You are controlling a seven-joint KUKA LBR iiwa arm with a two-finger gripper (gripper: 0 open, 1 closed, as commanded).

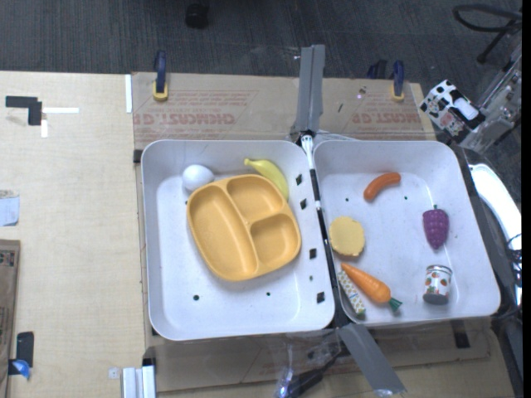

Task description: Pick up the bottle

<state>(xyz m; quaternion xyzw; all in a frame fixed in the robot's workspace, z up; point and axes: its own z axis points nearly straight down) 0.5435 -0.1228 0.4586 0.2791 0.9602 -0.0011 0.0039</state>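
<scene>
Arm (491, 191): a narrow stretch shows at the right edge. Shell is pale grey, smooth and rounded, with a bright glossy highlight along its length. A thin dark cable (509, 240) loops just below it. Finer detail is too small to tell.

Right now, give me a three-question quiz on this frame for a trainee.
1. True or false: the bottle stands in the right bin.
2. What lies just left of the bottle? A) carrot B) banana C) egg
3. Name the purple item above the bottle.

Key: 1 true. 2 A. 3 grapes.
</scene>
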